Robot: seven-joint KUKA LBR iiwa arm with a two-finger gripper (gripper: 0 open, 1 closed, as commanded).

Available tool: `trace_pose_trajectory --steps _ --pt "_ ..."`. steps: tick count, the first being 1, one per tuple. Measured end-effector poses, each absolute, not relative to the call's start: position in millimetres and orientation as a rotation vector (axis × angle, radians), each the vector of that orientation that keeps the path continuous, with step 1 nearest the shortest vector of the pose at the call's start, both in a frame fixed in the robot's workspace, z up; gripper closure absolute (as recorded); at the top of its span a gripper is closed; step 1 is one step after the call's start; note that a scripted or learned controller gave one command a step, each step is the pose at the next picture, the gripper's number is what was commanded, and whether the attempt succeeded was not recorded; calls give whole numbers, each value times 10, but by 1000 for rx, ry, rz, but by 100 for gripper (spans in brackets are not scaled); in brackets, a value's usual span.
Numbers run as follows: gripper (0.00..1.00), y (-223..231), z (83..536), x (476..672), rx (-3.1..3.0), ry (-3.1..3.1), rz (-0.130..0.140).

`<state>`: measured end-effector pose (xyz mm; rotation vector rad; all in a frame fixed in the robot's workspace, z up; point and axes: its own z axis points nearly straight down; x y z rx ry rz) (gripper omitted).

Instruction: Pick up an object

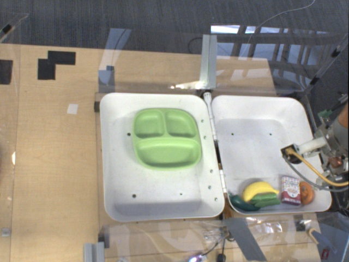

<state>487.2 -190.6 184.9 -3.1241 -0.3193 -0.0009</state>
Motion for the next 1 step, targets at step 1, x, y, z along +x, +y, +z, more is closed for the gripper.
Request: trace_pose_trajectory --steps 1 --pt "0 -2052 1566 4901 -3055 -727 -1"
